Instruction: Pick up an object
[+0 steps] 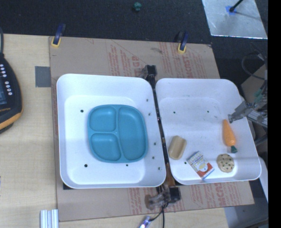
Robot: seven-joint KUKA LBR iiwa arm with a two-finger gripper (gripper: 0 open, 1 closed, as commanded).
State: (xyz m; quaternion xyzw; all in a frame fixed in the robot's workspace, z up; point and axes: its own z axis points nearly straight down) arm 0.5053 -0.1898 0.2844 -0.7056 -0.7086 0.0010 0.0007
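The right white bin (197, 91) holds an orange carrot (229, 133) near its right wall, a round cookie (225, 163) in the front right corner, a small printed carton (200, 165) and a tan bread-like piece (177, 147). My gripper (237, 113) reaches in from the right edge, low over the bin's right rim. Its tip is just above and to the right of the carrot's top end. Nothing shows in its grasp.
The left white bin (73, 91) holds a blue divided plate (117, 132). A black and orange control pendant (0, 96) lies on the bench at far left. Clamps (182, 42) pin the cardboard under the bins.
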